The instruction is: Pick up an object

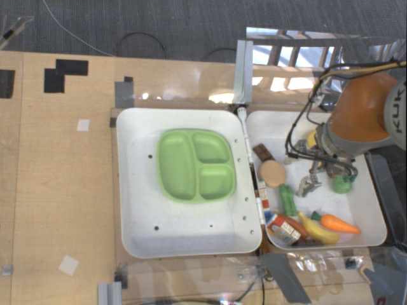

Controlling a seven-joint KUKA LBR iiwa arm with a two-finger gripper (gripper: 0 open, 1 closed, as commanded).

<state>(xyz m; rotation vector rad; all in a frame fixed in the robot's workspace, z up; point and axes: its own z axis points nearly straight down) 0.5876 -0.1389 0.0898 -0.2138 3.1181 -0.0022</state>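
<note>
Orange: a carrot (340, 223) lies at the near edge of the right bin (379, 230), nearer the camera than the tool and a little to its right.
Yellow: a banana (318, 230) lies just beside the carrot, below the tool in the picture.
Mixed colours: a small packet (284, 229) sits in the near left corner of that bin, touching the banana's end.
Green stick: an upright-lying green piece (289, 201) rests just left of the tool.
Tool: the tool (310, 184) hangs low over the right bin, its metal fingers (307, 187) set narrowly apart with nothing between them.
Green lump: a small green object (343, 183) sits just right of the tool, apart from it.
Tan: a round disc (273, 173) lies left of the tool, with a brown block (261, 152) beyond it.
Left bin: the left bin (146, 234) holds a green divided plate (194, 164), well apart from the tool.
Table: pale wood table (57, 170) spreads far left.
</note>
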